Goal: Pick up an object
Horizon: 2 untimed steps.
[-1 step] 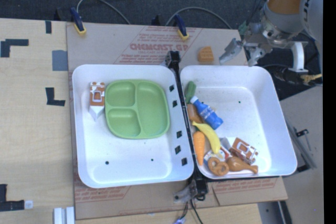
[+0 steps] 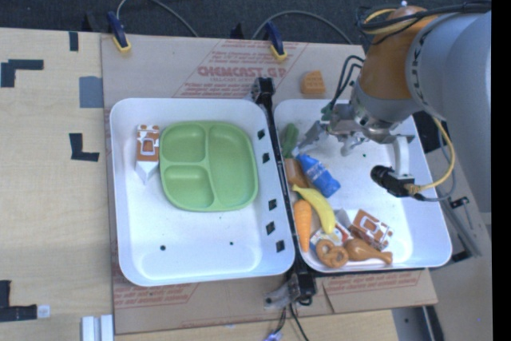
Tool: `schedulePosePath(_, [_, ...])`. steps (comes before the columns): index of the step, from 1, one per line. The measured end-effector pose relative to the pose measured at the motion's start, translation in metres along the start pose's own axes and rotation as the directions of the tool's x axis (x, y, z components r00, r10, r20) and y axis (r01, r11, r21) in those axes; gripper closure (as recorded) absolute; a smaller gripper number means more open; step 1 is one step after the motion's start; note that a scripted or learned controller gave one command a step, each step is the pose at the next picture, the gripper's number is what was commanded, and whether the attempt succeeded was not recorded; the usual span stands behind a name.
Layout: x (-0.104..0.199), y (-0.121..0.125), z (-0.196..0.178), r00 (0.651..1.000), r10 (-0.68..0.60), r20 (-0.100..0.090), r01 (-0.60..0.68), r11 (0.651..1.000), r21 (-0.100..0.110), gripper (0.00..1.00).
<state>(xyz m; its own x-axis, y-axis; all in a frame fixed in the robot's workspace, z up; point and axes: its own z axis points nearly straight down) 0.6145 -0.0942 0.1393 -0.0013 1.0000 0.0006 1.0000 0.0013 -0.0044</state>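
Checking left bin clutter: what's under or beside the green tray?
The green tray lies flat on the left bin floor. A small orange-and-white box sits against its left edge. Anything beneath the tray is covered.

One legible marking is found. The cardboard sheet (image 2: 215,68) lying on the worktop under the two bins carries red print above the left bin, set at a slant and reading "CHEMCAST" in capital letters. Smaller red print sits beside and under that word but is too small to read. More red lettering runs along the sheet's front edge below both bins; it cannot be made out.

The small carton (image 2: 147,149) in the left bin and the packet (image 2: 370,227) in the right bin both bear orange and white patterns, but no words can be read on either.
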Motion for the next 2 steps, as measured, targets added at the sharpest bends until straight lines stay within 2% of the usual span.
schedulePosePath(1, [0.04, 0.009, -0.045, 1.0, -0.001, 0.0, 0.001, 1.0, -0.005, 0.0])
schedulePosePath(2, [0.044, -0.039, -0.044, 1.0, 0.001, 0.001, -0.001, 1.0, -0.002, 0.0])
